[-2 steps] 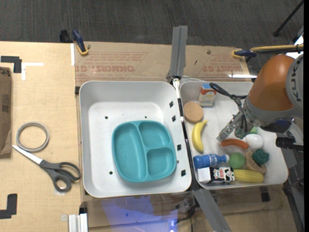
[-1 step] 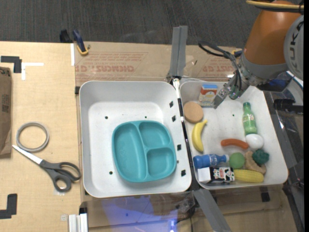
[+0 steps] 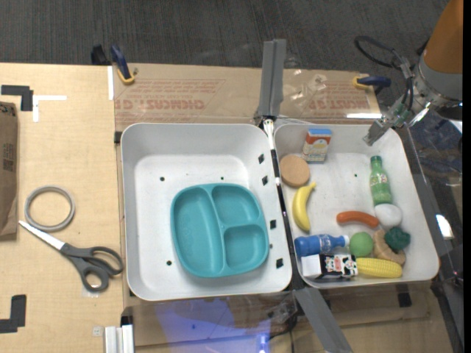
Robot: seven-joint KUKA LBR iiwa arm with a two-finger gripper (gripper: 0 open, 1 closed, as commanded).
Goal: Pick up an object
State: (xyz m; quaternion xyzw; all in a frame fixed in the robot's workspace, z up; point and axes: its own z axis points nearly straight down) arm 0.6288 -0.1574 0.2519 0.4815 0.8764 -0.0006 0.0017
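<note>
The right bin (image 3: 412, 175) holds several items: a small carton (image 3: 317, 145), a round tan bun (image 3: 295, 171), a banana (image 3: 302, 206), a green bottle (image 3: 380, 180), a red sausage (image 3: 357, 217), a white egg (image 3: 388, 215), a green ball (image 3: 361, 243), a corn cob (image 3: 378, 268) and a blue bottle (image 3: 319, 243). My gripper (image 3: 377, 132) hangs over that bin's far right corner, above and just beyond the green bottle's cap. Nothing is visibly held by it.
A teal divided plate (image 3: 220, 229) lies in the left bin (image 3: 140, 168). On the bench to the left are scissors (image 3: 81, 256) and a tape roll (image 3: 49, 207). A blue clamp (image 3: 121, 65) sits on the cardboard behind the bins.
</note>
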